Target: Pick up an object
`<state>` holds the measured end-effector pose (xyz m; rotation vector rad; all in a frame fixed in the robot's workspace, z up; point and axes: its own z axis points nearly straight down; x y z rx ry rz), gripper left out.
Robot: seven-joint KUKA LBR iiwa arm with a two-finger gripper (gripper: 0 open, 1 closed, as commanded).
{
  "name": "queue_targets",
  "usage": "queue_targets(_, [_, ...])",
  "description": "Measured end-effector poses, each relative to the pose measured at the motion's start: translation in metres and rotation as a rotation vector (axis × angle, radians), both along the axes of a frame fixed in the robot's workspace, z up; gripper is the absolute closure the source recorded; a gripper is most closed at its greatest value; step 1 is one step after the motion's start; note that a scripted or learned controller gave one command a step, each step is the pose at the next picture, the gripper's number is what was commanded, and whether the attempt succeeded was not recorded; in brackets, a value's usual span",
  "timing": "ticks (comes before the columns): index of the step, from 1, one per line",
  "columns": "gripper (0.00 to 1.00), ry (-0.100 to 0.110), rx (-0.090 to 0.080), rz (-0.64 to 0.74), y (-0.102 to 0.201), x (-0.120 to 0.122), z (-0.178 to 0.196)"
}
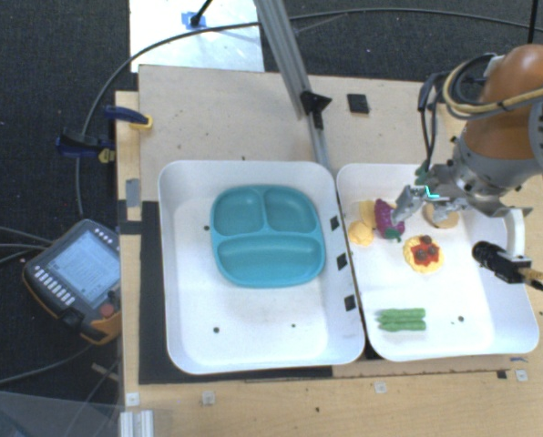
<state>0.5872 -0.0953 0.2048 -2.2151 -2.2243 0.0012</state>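
the gripper (406, 200) is hovering in the right bin (490, 321), fingers apart, just beside the purple toy (386, 219).

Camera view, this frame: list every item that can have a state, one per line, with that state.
Gripper: low in the right bin, at the purple toy; grasp unclear.
Purple toy: lying in the right bin, against the gripper.
Yellow toy: lying beside the purple toy.
Pizza toy: flat, apart from the gripper.
Green beans toy: lying flat, untouched.
Teal divided plate: upright in the left bin.
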Motion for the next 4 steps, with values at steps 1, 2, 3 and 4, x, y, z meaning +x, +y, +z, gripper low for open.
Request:
queue_targets(1, [0.00, -0.003, 0.000, 0.000, 0.000, 0.001, 0.001])
queue_targets(2, [0.00, -0.002, -0.002, -0.003, -0.004, 0.006, -0.042])
queue_targets(3, [0.00, -0.002, -0.002, -0.003, -0.010, 0.012, -0.087])
queue_targets(4, [0.00, -0.010, -0.003, -0.002, -0.010, 0.015, -0.117])
